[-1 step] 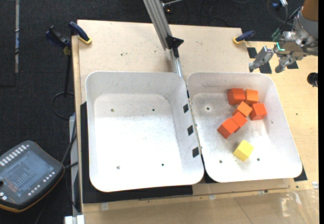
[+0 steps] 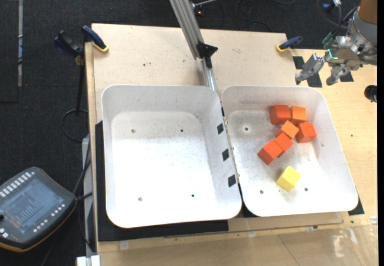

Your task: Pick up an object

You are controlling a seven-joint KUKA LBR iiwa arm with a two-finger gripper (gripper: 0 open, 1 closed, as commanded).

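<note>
Overhead view of the bench [image 2: 156, 48] with two white bins side by side. The left bin [image 2: 120, 108] holds no objects. The right bin [image 2: 336, 175] holds the candidate objects: a cluster of orange blocks [image 2: 287, 129] toward its far right part, and one yellow block [image 2: 288, 178] lying apart from them, nearer the front edge. The arm enters at upper right; its gripper [image 2: 326, 70] hangs over the bench just beyond the far right corner of the right bin, outside its rim. The fingers appear spread apart with nothing between them, though at this size and angle the gap is not sharply resolved. As judged from the layout, the task is at its start: no block is lifted, all lie on the bin floor, and the reach into the bin, the descent, the closing on a block and the lift are all left to do. A handheld control pendant [image 2: 30, 208] lies at lower left; its screen is lit, but no text on it is legible, and no brand or label can be read elsewhere.
</note>
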